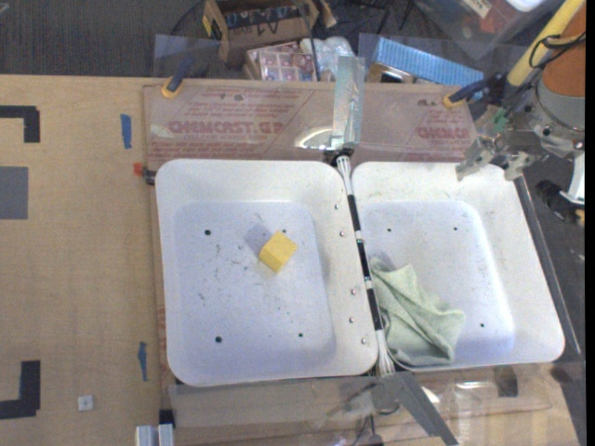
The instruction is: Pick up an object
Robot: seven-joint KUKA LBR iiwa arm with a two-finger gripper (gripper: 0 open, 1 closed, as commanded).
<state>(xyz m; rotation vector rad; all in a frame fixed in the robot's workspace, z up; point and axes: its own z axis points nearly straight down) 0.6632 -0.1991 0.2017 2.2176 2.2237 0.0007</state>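
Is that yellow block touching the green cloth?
Apart. The camera view shows the yellow block in the left bin and the green cloth in the right bin.

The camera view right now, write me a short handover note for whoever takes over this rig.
Tool: up at the far right corner of the right white bin, above its rim; nothing seen between its fingers, and whether they are open or shut is unclear.
Things: small yellow block near the middle of the left white bin; crumpled pale green cloth in the right bin against the divider, near corner.
Done: nothing picked up yet.
Left: choose an object, descend, grasp, lift.
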